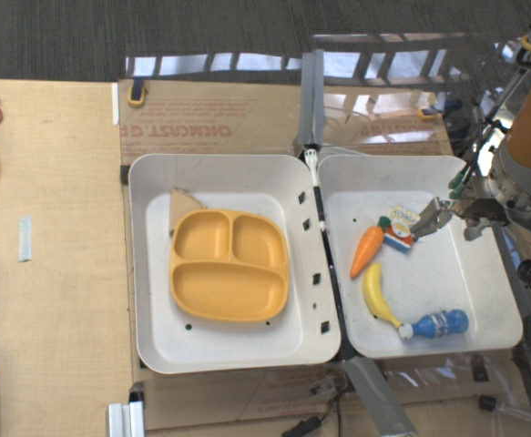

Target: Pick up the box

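Observation:
The box (398,229) is small, white with red and blue print. It lies in the right bin (484,335), against the top of an orange carrot (366,249). My gripper (446,226) hangs over the right bin's upper right part, just right of the box. It is open. One finger (427,220) points down-left with its tip at the box's right end; whether it touches I cannot tell. The other finger (473,228) stands well apart to the right. Nothing sits between them.
A yellow banana (380,299) and a blue bottle (438,324) lie in the right bin's front half. The left bin (147,271) holds a yellow divided plate (229,266). Cardboard and a metal frame (383,62) stand behind the bins.

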Motion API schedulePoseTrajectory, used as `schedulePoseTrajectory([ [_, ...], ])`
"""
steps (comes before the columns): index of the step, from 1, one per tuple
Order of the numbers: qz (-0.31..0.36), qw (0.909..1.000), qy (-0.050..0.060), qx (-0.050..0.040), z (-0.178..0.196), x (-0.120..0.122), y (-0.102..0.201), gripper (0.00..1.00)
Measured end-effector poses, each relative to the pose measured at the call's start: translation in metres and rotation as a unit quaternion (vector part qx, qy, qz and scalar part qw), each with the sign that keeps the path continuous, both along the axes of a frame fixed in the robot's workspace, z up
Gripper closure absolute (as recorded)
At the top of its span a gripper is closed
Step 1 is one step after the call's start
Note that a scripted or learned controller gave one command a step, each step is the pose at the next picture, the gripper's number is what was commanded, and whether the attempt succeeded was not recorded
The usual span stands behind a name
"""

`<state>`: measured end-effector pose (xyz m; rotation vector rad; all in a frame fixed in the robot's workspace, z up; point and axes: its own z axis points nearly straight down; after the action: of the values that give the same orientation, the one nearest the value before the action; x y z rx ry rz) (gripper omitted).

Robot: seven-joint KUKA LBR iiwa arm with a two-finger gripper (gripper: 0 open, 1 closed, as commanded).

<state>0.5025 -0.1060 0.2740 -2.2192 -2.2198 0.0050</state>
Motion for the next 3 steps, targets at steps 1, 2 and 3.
schedulePoseTrajectory([
  [1, 0.003, 1.0, 0.0, 0.0, -0.067, 0.054, -0.001, 0.0],
  [2, -0.014, 0.9999, -0.009, -0.0011, -0.176, 0.095, -0.065, 0.0],
  [3, -0.015, 0.9999, -0.003, -0.0003, -0.173, 0.091, -0.066, 1.0],
])
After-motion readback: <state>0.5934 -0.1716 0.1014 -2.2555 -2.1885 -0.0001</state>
